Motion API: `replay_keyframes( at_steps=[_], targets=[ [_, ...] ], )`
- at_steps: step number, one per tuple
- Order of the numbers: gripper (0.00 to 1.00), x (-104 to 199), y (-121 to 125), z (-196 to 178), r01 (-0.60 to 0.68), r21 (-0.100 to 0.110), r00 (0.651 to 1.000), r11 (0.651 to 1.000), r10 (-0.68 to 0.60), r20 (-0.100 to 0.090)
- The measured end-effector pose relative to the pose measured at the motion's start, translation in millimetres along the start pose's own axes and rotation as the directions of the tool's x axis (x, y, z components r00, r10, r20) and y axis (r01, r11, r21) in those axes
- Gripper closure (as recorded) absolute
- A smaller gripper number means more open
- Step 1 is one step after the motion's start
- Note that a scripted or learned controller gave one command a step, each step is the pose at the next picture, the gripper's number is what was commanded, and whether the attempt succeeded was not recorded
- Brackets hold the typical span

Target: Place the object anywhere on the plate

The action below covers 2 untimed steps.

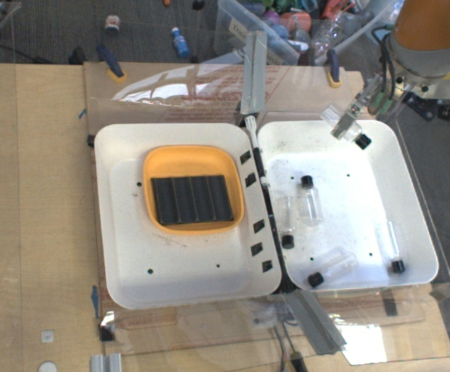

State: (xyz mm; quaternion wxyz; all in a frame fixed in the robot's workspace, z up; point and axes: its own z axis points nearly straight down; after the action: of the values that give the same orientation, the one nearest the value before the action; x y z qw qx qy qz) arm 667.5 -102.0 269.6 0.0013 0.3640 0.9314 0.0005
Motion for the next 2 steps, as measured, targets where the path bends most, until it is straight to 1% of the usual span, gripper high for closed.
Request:
replay_keyframes(
  at_steps=[1, 2],
  targets=[
    [1.0, -40.0, -57.5, -145.5, 0.072, -0.002, 0.997, 0.997, -0.072, 0.006],
    [1.0, -71.5, -88.1, -168.7, 0.325, -0.001, 0.946, 0.946, -0.325, 0.01]
  ],
)
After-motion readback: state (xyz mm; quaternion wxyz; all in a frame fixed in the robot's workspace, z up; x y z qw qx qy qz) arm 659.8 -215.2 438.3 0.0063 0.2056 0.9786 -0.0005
